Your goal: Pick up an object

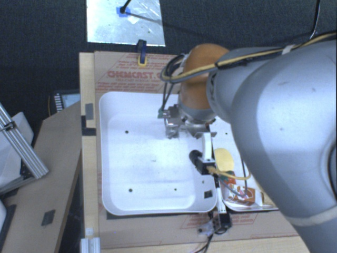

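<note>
My gripper (171, 127) hangs over the far right part of the left white bin (121, 194), close above its floor. I see nothing beneath it on the bin floor. A pale yellow rounded object (224, 159) lies in the right bin just beyond the dividing wall, to the right of the gripper. A flat orange, red and white printed item (241, 193) lies nearer the front of that right bin. The grey arm with its orange band (202, 75) hides most of the right bin.
The bins rest on a cardboard sheet (131, 74) with red lettering. A shiny metal plate (125, 15) lies behind the bench, a blue and yellow clamp (141, 52) at the sheet's far edge. An aluminium rail (21, 149) slants at the left.
</note>
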